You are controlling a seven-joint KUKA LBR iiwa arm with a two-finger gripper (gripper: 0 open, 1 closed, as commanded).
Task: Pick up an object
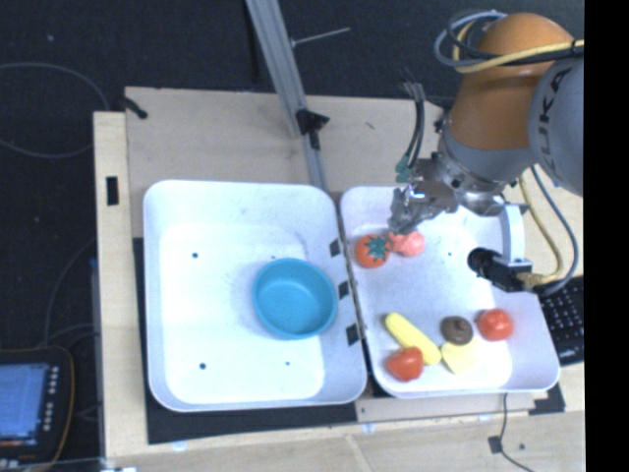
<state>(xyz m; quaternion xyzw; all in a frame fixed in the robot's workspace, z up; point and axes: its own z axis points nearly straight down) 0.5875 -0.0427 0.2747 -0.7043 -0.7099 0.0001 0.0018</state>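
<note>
My gripper (405, 226) hangs over the upper left part of the right bin (521, 372), its tip right above a pink object (412, 244). The pink object lies on the bin floor, touching or nearly touching the fingertips. Just left of it sits a red tomato with a green stem (371, 252). Whether anything is between the fingers cannot be made out from this angle.
The right bin also holds a yellow banana (410, 331), a red tomato (405, 364), a brown round piece (456, 329), a yellow piece (458, 357) and another red tomato (494, 324). A blue bowl (294, 298) sits in the left bin (177, 224). A metal pole (282, 67) slants behind the bins.
</note>
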